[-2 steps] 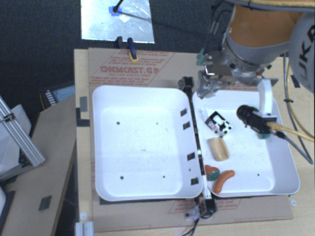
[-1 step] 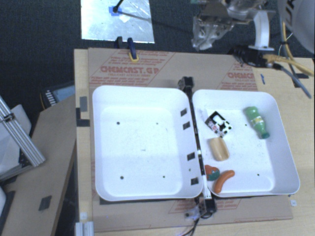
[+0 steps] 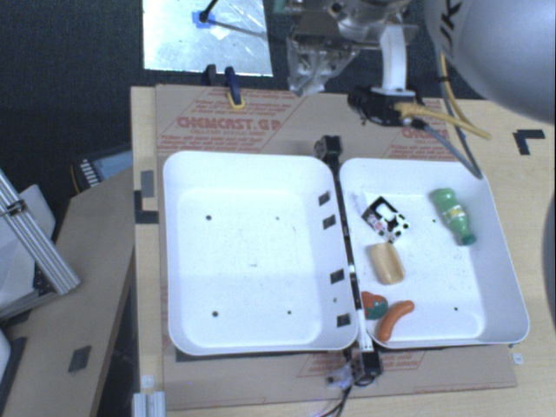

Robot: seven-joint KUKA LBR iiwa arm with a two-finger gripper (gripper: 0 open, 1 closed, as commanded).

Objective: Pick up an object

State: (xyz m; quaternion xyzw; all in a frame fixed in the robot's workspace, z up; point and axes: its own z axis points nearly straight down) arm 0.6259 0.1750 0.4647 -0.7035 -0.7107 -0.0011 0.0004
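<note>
The right bin [image 3: 495, 259] holds several small objects: a green bottle [image 3: 453, 215] lying at its far right, a black-and-white patterned piece [image 3: 386, 217] near the divider, a tan bread-like piece [image 3: 387, 263] below it, and an orange sausage [image 3: 393, 317] beside a small red-and-green item [image 3: 373, 302] at the near left corner. My gripper [image 3: 309, 66] hangs high above the bench's far edge, behind the bins and well away from all the objects. Nothing is visible between its fingers.
The left bin [image 3: 243, 250] lies beside the right one, with black clips along the divider [image 3: 334, 233] between them. A shiny metal sheet [image 3: 207, 20] lies at the back left. Yellow and grey cables [image 3: 443, 124] trail across the bench's far right.
</note>
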